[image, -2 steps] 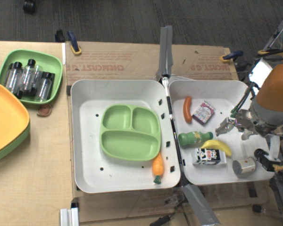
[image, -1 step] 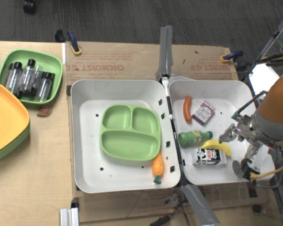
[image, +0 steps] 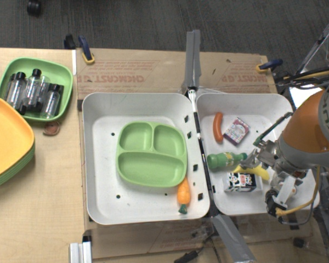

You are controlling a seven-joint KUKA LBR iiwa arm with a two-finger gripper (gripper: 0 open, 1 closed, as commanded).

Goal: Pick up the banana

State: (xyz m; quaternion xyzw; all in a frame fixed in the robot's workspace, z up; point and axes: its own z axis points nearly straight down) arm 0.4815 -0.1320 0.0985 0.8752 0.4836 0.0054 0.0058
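The banana (image: 256, 171) is a yellow piece lying in the right bin (image: 263, 106), between a green bottle (image: 225, 159) and a black-and-white milk carton (image: 242, 182). My gripper (image: 259, 156) hangs low right over the banana's right part, and the wrist hides some of the fruit. The grey arm with its orange band (image: 315, 127) reaches in from the right. I cannot make out whether the banana is gripped.
A red sausage (image: 218, 127) and a small pink box (image: 236, 130) lie at the back of the right bin. The left bin (image: 98, 147) holds a green divided plate (image: 152, 154) and a carrot (image: 183, 194). Yellow plates (image: 8, 144) and a green tray of bottles (image: 35, 89) sit far left.
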